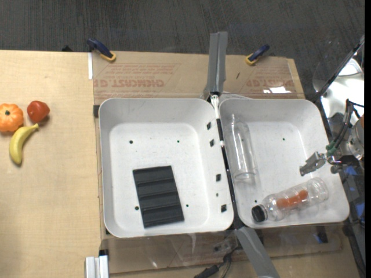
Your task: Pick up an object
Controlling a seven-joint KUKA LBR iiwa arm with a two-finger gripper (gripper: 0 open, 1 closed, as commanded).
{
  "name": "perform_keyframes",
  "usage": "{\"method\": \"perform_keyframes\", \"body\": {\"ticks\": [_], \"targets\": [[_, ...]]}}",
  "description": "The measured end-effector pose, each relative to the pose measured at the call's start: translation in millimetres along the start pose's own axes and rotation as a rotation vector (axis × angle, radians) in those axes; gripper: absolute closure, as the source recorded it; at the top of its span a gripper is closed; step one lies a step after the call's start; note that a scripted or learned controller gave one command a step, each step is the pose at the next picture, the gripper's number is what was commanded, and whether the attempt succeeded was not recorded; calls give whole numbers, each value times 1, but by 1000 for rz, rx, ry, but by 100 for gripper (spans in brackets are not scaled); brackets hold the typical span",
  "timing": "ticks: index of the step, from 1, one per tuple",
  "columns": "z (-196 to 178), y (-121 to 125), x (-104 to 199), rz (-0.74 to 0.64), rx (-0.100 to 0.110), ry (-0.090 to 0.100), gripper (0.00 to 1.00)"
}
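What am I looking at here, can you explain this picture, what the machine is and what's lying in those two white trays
This is one camera fixed above a workbench, looking down at a slant. Two shallow white bins sit side by side: the left bin and the right bin. A robot arm reaches in from the right edge of the picture; its gripper, the small grey metal part, is at the right bin's right rim. Nothing is visible between its fingers, so it holds nothing I can see.

In the left bin lies a black ribbed block. In the right bin lie a clear plastic tube along the left wall and a clear bottle with a black cap and something orange inside near the front.

On the wooden table to the left lie an orange, a red apple and a banana.
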State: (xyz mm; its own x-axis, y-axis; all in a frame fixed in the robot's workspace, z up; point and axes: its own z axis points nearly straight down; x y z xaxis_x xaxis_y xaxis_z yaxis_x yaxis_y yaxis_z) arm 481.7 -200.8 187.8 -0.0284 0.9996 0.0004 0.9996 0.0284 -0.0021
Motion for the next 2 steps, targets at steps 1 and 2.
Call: {"method": "perform_keyframes", "body": {"ticks": [1, 2], "targets": [[49, -5, -10, -102, 0, 1, 0], [51, -2, 39, 24, -3, -3, 0]]}}
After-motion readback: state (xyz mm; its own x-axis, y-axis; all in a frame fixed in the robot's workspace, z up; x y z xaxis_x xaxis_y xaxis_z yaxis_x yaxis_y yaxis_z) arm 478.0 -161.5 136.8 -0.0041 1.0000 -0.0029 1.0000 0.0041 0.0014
